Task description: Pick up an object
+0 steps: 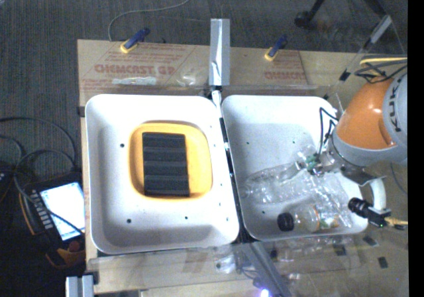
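Item: clear bottle (301,213), right bin (265,120). We are aiming mid-body, avoiding its slippery cap (285,221); gripper (317,164) state unclear.

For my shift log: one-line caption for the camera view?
KUKA arm over the right bin with clear plastic bottles; yellow tray with black insert in left bin.
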Action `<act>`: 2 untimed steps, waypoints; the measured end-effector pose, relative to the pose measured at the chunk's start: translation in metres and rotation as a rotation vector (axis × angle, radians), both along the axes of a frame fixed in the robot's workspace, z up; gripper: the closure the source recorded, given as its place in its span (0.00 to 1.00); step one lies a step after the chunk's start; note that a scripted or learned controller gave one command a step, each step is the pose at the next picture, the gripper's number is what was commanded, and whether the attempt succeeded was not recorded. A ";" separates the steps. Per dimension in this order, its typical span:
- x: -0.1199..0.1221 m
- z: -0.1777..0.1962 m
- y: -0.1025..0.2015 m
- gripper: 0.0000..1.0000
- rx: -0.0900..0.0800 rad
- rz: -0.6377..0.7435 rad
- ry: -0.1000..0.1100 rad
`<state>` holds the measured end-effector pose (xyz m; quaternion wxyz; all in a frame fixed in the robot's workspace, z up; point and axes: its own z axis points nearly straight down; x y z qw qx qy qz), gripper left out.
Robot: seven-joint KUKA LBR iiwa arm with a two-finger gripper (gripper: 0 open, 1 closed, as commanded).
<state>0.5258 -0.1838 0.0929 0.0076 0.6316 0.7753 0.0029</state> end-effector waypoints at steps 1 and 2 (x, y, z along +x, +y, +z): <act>0.001 0.009 0.001 1.00 0.002 0.001 -0.001; 0.019 0.109 0.081 1.00 0.005 0.071 0.015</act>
